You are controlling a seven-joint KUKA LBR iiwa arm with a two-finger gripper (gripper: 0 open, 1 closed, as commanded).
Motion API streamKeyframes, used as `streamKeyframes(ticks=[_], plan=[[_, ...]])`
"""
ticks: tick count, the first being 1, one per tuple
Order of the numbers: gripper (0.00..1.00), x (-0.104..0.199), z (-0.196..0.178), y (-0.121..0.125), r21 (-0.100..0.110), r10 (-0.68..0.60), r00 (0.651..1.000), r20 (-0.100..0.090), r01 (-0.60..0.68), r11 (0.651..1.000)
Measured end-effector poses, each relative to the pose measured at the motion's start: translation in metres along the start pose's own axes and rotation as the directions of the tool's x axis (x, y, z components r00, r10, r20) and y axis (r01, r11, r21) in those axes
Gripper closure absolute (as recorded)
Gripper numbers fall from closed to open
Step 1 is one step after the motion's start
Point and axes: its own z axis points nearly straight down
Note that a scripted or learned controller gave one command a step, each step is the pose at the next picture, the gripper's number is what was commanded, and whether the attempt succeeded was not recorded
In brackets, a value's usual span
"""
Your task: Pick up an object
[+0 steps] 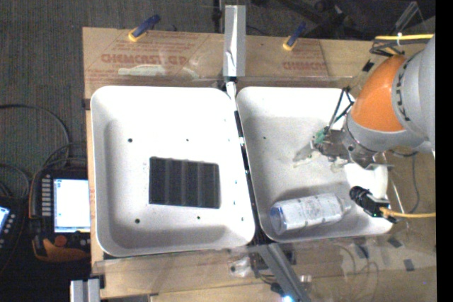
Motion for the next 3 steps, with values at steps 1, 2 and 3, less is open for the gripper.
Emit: streamKeyframes(ticks=[1, 2, 3], plan=[[0.00, -0.041, -0.136, 0.025, 0.012, 0.198, 0.980, 0.004, -0.198, 0.980], [0.00, -0.041, -0.116, -0.028, 0.013, 0.346, 0.938, 0.007, -0.346, 0.938], [0.00, -0.047, -0.078, -0.059, 0.014, 0.298, 0.954, 0.003, -0.298, 0.954]])
